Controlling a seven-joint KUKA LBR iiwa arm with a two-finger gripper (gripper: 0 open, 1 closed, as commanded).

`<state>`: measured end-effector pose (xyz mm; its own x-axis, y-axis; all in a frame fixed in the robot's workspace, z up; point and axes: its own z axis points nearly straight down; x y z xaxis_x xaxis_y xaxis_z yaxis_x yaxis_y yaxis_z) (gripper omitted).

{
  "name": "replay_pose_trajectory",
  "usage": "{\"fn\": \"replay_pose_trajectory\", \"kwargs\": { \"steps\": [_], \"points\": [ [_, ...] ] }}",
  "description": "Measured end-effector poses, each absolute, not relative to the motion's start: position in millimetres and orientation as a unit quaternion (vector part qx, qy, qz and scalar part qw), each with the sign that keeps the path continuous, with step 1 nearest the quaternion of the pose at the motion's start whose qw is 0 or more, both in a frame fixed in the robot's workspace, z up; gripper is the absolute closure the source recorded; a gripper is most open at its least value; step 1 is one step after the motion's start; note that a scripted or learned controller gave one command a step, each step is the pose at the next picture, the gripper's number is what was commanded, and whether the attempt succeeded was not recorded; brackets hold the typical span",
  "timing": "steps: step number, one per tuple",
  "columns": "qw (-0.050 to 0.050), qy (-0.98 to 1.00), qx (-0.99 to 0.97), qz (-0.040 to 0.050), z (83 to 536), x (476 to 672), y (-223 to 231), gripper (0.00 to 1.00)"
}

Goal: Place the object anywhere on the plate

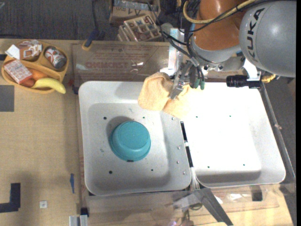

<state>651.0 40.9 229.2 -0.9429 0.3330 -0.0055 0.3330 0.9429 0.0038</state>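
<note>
I hang over the back rim of the left bin [89, 107], and my gripper [180, 84] is closed on a cloth [157, 95], a pale orange bundle pinched at its right side between my fingers. The cloth droops below and to the left of the grip, bunched and folded, because I hold it by one edge and the rest hangs by its own weight. It is clear of the bin floor, as far as I can judge from this slant, which keeps it free to be carried.

The plate [130, 141], teal and round, sits on the floor of the same bin, nearer the camera than the cloth and a little to its left, well apart from it. So the job is not yet done.

My fingertips are partly buried in the folds, and cables cross my wrist, so the exact bite is hard to read.
</note>
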Motion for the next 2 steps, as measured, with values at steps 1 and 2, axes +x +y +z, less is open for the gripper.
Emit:
{"fn": "replay_pose_trajectory", "kwargs": {
  "steps": [1,2],
  "points": [
    [0.004,1.000,0.003,0.0019,236,657.8,93,1.00],
    [0.002,1.000,0.002,0.0015,229,648.5,137,1.00]
  ]
}}
